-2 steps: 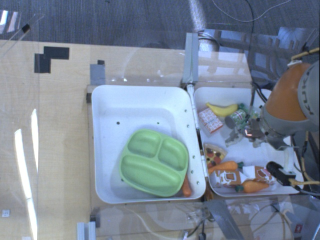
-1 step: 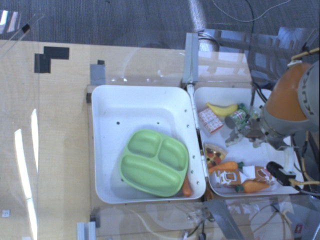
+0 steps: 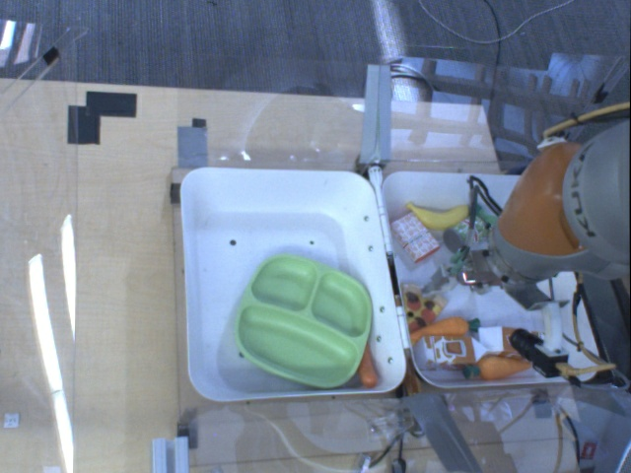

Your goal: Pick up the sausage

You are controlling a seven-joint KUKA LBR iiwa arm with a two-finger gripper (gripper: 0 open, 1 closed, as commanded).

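Hovering over the right bin, our gripper, whose grip we cannot tell, seems to be in the reaching step, and we judge it must next travel toward eight o'clock to the sausage beside the green plate.

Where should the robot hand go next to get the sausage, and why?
Probably sideways, across to the left bin. The gripper hangs over the right bin near the banana, while what looks like the sausage lies in the left bin, tucked against the green plate.
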